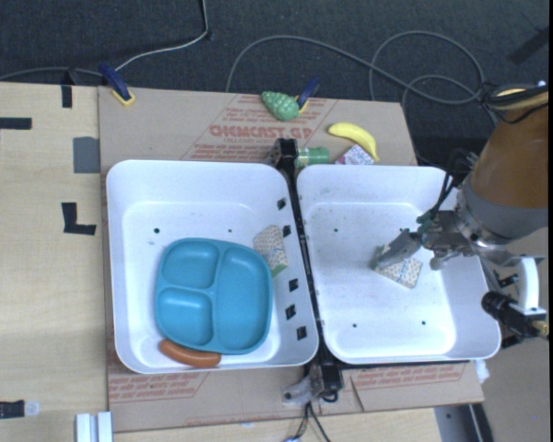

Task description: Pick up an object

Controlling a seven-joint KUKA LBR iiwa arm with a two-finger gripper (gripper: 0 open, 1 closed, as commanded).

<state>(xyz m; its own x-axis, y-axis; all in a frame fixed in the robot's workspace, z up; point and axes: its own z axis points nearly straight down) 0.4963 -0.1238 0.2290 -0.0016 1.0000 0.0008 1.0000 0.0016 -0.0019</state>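
In the left bin [134,247] a blue plate [212,295] lies flat with an orange sausage [190,354] at its 6 o'clock edge. A small patterned packet [271,243] sits at the plate's 1 o'clock, by the wall between the bins.

In the right bin [350,330] lies another small packet [401,270]. The gripper [398,251] is right over it, touching its top edge. The packet pokes out toward 5 o'clock from the tips. I cannot tell how the tips are set. The arm [507,182] comes in from 3 o'clock.
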